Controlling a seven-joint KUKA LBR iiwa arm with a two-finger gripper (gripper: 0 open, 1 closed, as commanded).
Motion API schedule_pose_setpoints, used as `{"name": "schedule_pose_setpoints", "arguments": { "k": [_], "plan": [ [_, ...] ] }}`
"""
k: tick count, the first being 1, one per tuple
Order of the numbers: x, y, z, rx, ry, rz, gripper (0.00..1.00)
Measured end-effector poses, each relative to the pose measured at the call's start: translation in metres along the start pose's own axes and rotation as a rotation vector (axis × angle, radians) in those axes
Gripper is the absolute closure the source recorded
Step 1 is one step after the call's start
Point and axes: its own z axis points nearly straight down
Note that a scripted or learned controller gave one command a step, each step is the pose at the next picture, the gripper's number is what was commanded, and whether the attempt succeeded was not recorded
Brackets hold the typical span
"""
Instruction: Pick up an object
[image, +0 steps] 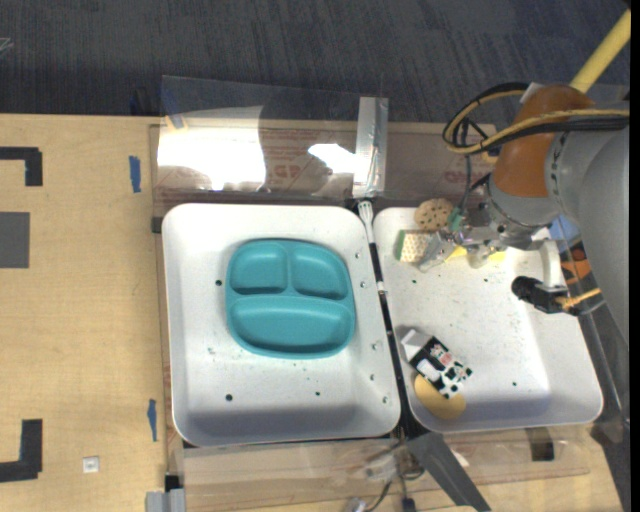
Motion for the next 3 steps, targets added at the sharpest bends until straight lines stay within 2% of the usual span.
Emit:
{"name": "schedule_pose_setpoints", "arguments": {
  "k": [1,2,3],
  "plan": [
    [0.01,-0.067,-0.001,-0.016,-0.006,-0.034,0.0],
    [-0.007,0.002,0.0,0.028,0.006,-0.222,0.0],
    [0.03,-0.048,-0.001,-0.016,-0.013,-0.552,0.0]
  ]
}}
